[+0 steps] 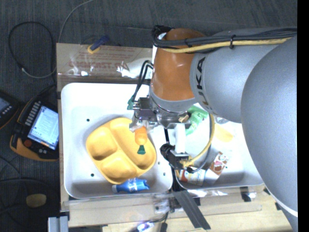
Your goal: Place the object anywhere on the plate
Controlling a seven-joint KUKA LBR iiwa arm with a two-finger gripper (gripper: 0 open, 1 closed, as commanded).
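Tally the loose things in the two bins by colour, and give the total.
Yellow: 1, the divided plate
Orange: 1, the toy carrot on the plate
Blue: 1, the wrapper
Green: 1, the green item
Red and white: 1, the packet
Total: 5

Arm (251,57): big smooth grey casing w/ dark lettering on its side. Orange band (176,66) sits just above the tool (140,124). Black and yellow cables (227,41) run along the top of the arm; another yellow cable (208,141) loops beside the tool's metal mount.
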